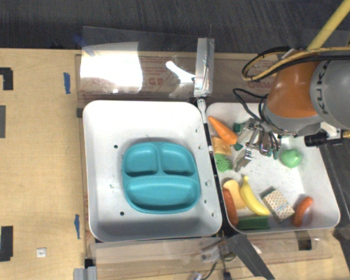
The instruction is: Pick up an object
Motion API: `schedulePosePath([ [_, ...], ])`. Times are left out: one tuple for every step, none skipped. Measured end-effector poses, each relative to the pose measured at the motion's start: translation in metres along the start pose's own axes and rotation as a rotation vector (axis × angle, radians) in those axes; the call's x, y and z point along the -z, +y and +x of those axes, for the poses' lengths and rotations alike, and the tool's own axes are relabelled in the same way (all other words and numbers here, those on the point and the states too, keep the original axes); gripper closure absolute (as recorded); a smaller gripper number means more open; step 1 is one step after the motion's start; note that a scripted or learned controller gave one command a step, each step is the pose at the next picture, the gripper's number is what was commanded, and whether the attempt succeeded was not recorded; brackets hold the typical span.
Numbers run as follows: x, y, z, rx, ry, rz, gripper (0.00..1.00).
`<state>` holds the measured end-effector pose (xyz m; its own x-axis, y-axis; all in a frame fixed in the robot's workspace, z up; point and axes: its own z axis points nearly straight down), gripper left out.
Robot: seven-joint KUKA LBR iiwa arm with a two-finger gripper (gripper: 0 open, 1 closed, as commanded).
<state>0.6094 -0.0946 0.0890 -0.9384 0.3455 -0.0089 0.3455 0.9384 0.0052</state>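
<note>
Two shallow white bins sat side by side on the table (29, 156). The left bin (99, 121) carried a teal divided plate (160, 177), lying flat near its middle, with two small compartments toward the far edge and one long one toward the near edge.

The right bin (321, 174) held a scatter of toy food. An orange carrot (223, 130) lay slantwise in its far left corner, close against the wall shared with the left bin. Just below it, along that same wall, sat a small green leafy piece (222, 163). A round green piece (291, 157) rested toward the right side of the bin, well apart from the carrot. Along the near edge lay a cluster: a yellow banana (254, 200) curving down toward the near wall, a red-orange sausage-shaped piece (230, 206) just beside it on the left, a flat green piece (254, 223) against the near wall, a checkered tan block (278, 203) to the right of the banana, and a red-orange piece (303, 210) in the near right corner.

The grey arm (338, 95), with its orange band (291, 95), reached in over the far right corner of the right bin. Its jaws (252, 145) hung over the bin floor between the carrot and the round green piece, pointing down toward the left wall. From where I stood I could not tell whether they were open or closed, and I saw nothing between them.
</note>
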Motion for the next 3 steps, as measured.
schedulePosePath([
  [0.001,-0.045,0.026,0.241,-0.001,0.004,0.0],
  [0.002,-0.055,0.115,0.358,-0.002,0.003,0.0],
  [0.038,-0.02,0.061,0.334,0.0,0.001,0.0],
])
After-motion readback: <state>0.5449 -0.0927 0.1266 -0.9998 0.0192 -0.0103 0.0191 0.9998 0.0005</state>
